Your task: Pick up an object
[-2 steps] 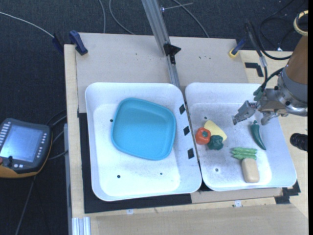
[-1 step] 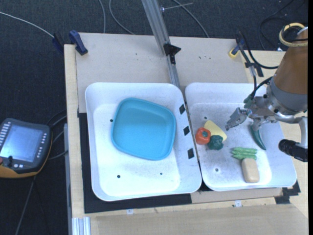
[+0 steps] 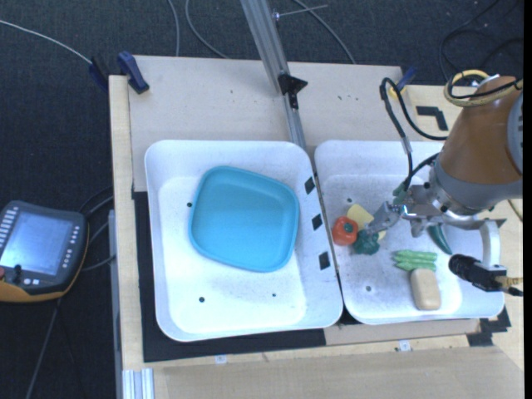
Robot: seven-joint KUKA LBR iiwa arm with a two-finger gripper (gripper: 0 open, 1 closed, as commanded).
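Down in the right-hand white bin, the claw hangs low over a cluster of small toys, though whether it is spread or closed I cannot tell from this angle. Just beside its tip sit a dark green lumpy toy, a round red-orange tomato-like piece and a pale yellow wedge. Nearer the front lie a green bean-pod piece and a beige oblong block. These look light, rigid, probably slick plastic; pinching across the narrow middle seems safest. Over in the left bin, a turquoise plastic plate.
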